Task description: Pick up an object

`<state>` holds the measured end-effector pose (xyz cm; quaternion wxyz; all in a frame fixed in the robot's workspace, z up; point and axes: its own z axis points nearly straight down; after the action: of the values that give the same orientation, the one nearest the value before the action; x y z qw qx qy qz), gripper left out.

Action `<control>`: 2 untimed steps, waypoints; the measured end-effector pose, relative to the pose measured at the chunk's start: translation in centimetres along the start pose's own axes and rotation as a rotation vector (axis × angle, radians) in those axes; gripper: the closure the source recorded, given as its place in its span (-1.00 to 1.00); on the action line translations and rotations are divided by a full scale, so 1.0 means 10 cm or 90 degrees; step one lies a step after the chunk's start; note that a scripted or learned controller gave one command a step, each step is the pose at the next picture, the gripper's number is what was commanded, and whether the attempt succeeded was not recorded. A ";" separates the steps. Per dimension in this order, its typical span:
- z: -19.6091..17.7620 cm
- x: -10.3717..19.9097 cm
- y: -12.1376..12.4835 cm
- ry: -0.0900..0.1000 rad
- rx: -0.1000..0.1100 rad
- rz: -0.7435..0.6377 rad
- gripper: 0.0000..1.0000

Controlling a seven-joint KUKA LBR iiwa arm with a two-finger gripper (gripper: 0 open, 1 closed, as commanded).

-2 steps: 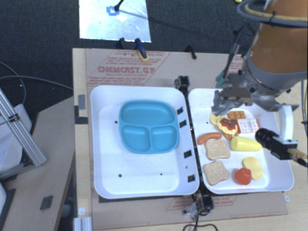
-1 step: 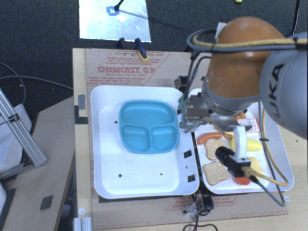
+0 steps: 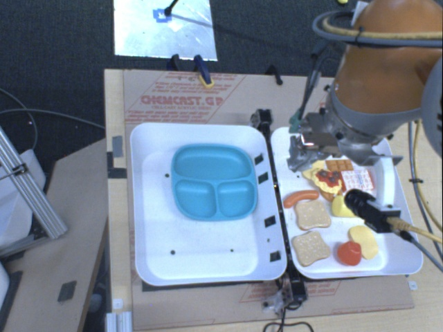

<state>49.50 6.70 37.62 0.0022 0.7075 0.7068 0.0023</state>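
A robotics lab: a grey-and-orange arm [image 3: 387, 61] reaches over two white bins [image 3: 149, 206] taped onto cardboard [image 3: 187, 95] on a tabletop [image 3: 76, 206]. Loose cables [image 3: 21, 116] and an aluminium frame [image 3: 28, 192] stand alongside.

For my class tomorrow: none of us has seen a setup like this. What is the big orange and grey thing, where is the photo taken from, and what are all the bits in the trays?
One camera looks down at a slant on a bench. The orange and grey shape is a robot arm reaching in from the right; its gripper hangs over the right bin. That bin holds toy food: a sausage, two bread slices, a tomato. The left bin holds a blue divided plate. I cannot tell whether anything is held.
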 end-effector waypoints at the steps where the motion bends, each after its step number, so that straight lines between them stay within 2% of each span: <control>1: -0.85 0.51 -0.08 0.003 -0.003 -0.007 1.00; 2: -0.73 0.96 -0.09 0.001 0.004 -0.006 1.00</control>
<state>48.62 16.26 44.87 -0.0004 0.7039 0.7103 0.0009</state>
